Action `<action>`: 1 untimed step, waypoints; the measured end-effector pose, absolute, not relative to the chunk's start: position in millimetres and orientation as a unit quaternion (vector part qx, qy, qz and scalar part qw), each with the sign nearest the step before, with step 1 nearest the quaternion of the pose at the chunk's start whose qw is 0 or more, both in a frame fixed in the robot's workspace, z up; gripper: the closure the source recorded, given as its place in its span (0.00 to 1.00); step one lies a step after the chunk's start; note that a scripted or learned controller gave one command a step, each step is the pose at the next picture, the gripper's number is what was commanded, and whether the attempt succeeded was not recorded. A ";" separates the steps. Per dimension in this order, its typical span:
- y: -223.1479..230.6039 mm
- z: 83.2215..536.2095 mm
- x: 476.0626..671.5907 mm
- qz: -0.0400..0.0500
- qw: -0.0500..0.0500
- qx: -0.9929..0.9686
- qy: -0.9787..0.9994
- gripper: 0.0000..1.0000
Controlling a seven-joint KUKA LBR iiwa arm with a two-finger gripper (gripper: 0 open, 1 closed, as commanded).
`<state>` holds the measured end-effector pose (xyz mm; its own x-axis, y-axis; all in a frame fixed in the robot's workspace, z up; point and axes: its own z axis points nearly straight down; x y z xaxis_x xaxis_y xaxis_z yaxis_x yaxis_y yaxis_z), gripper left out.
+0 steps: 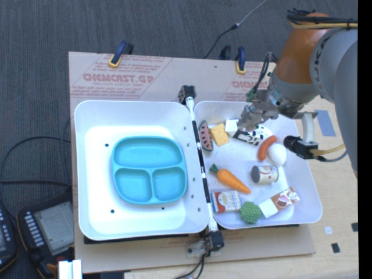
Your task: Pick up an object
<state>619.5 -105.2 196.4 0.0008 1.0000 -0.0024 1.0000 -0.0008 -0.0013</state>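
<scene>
Gripper (251, 122) lowered over black-and-white toy cow (254, 135) at far side of right bin (311, 199); finger state cannot be told. Toy carrot (231, 179) lying mid-bin, apart from gripper.

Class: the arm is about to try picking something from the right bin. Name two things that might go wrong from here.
1. The gripper hangs over the cow toy, which lies close to the white block and the sausage; it may nudge or catch a neighbour.
2. The egg is round and may roll if bumped.
</scene>
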 end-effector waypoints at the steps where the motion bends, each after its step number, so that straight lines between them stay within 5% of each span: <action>1: -104.8 196.7 619.7 -0.001 0.000 0.707 0.707 0.00</action>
<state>619.7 -104.8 196.7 0.0003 1.0000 -0.0022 1.0000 -0.0003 -0.0008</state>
